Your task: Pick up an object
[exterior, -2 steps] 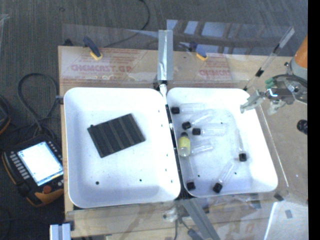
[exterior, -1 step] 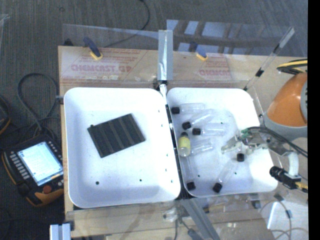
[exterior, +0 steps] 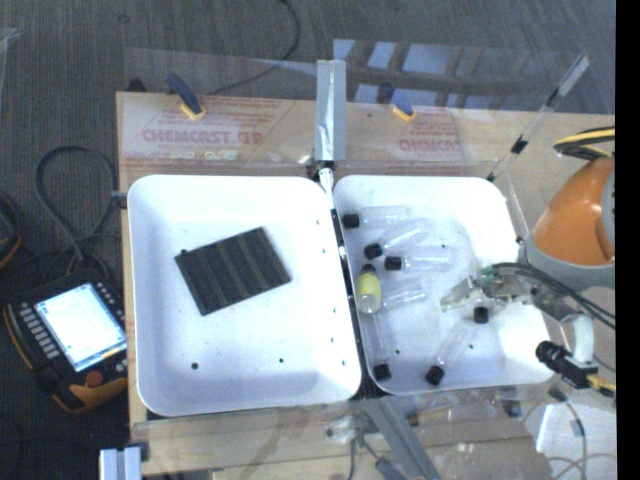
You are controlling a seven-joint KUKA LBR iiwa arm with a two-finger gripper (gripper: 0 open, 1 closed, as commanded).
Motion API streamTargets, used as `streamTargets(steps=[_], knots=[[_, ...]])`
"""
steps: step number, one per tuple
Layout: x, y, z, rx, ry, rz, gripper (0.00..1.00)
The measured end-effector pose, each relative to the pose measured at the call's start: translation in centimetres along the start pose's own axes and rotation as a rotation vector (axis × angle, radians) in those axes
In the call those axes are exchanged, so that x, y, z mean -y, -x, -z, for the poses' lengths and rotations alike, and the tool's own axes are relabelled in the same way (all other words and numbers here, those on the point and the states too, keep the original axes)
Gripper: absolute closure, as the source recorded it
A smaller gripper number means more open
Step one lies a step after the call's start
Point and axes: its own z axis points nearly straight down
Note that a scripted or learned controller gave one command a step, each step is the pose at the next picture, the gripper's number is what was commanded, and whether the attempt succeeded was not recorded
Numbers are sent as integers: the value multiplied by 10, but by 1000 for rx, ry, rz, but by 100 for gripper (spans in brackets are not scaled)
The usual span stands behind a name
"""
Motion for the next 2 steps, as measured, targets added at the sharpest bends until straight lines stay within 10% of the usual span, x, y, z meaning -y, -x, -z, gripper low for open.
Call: streamTargets(steps=[1,2], knots=[[2,6,7,10,-1,-7,100],[-45,-60,37,4,-24,38,100]])
